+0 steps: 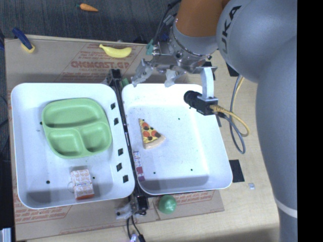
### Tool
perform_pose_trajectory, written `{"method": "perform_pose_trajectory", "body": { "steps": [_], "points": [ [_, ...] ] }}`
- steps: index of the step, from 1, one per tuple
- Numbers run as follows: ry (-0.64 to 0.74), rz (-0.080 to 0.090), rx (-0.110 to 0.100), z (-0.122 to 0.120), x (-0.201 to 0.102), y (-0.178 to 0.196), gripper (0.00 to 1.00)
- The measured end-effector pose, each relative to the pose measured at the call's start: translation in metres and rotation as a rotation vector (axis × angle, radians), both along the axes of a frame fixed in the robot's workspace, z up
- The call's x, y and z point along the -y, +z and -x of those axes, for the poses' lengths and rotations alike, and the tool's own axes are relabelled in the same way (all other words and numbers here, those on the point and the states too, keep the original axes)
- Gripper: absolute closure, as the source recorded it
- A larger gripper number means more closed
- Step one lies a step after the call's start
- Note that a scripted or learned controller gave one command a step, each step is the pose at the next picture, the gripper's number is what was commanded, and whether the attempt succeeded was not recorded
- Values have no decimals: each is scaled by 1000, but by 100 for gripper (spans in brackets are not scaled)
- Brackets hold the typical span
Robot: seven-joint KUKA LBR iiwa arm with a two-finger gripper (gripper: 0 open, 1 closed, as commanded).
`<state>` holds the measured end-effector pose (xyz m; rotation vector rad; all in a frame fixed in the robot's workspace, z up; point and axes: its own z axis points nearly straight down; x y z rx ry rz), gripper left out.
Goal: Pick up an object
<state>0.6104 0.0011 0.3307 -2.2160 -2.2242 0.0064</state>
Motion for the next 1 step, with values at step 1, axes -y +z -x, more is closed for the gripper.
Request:
{"method": "perform_pose_trajectory", "body": {
  "steps": [1],
  "points": [
    [1,-1,-3,-18,32,-141,0]
  ]
}}
